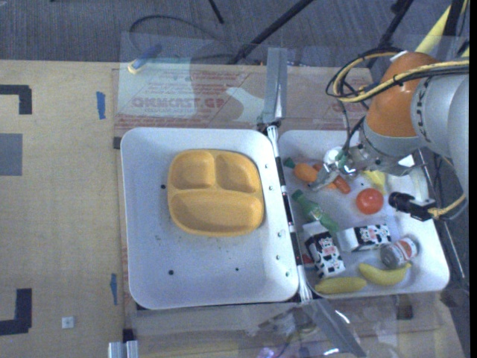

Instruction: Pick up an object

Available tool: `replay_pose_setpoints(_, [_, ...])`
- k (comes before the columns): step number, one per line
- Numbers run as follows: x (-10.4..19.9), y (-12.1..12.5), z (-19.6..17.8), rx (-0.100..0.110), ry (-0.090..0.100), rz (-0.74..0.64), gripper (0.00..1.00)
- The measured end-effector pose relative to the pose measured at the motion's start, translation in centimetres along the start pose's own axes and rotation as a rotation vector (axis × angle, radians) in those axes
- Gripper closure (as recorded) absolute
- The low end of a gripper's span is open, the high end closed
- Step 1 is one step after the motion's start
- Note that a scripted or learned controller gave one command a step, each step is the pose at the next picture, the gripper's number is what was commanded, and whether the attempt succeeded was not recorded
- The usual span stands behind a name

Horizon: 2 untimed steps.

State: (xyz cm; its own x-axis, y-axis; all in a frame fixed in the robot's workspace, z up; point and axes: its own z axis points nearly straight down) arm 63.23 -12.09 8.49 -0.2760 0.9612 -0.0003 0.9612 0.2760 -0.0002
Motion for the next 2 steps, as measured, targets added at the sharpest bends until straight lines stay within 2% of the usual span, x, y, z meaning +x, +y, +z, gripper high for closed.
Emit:
replay_pose_setpoints(1, [-0.1,0.1,-1.2,0.001,0.000,-0.002,1.00])
replay_pose_setpoints(2, [6.1,4.4,-9.7,0.003,0.001,-0.068,1.00])
